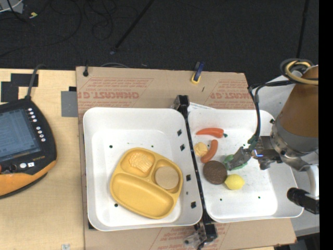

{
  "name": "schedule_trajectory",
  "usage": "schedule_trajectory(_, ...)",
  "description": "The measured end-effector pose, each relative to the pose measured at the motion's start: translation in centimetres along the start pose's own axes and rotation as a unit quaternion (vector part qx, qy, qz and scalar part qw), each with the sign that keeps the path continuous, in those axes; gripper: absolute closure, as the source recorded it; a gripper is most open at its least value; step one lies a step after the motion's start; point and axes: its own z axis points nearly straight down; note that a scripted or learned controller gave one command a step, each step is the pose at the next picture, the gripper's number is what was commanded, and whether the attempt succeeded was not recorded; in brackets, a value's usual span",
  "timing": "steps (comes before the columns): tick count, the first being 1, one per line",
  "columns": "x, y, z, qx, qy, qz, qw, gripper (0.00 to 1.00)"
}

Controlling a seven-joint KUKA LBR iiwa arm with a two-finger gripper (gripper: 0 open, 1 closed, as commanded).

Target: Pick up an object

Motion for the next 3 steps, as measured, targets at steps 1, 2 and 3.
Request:
schedule_trajectory(1,-1.2,-0.6,-25.3,-0.011,-0.002,0.000,0.9999,0.00)
schedule_trajectory(2,13.7,-0.4,-3.8,0.008,0.000,-0.005,1.0000,0.00)
schedule_trajectory(3,13.2,-0.5,-15.4,-0.007,0.000,-0.001,1.0000,0.00)
